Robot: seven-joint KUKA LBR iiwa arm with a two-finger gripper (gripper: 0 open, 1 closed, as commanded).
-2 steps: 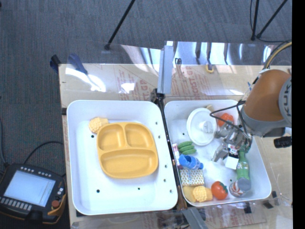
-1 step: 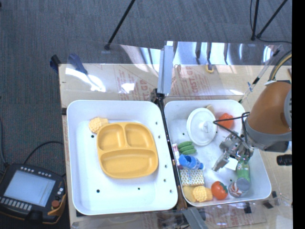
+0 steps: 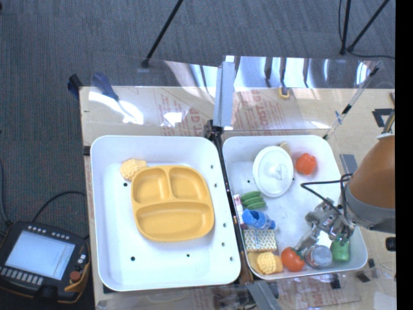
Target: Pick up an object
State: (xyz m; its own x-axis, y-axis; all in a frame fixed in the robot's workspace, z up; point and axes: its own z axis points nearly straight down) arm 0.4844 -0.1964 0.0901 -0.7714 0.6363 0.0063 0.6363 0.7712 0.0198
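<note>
Camera view, looking down on the bench: the grey arm with its orange band [image 3: 382, 173] reaches in from the right over the right-hand bin [image 3: 326, 142], its gripper [image 3: 317, 232] low in that bin's near right corner. Whether the pincer is open or closed cannot be told at this angle, and nothing is clearly seen held by it.

Just below and beside the gripper lie a red tomato-like piece [image 3: 292, 259], a round silvery can end [image 3: 319, 256] and a green piece [image 3: 340, 250], packed close together against the bin's front wall. Farther left along that wall sit a yellow corn cob [image 3: 268, 262] and a patterned square packet [image 3: 259, 240], with a blue toy [image 3: 257, 220] and green pods [image 3: 253, 201] above them. A white round lid [image 3: 273, 170] rests near the bin's middle back, an orange-red fruit [image 3: 306, 164] just to its right.

The left-hand bin [image 3: 103, 237] holds a yellow divided plate [image 3: 171, 202], with a second small corn piece [image 3: 132, 168] touching its far left corner.
</note>
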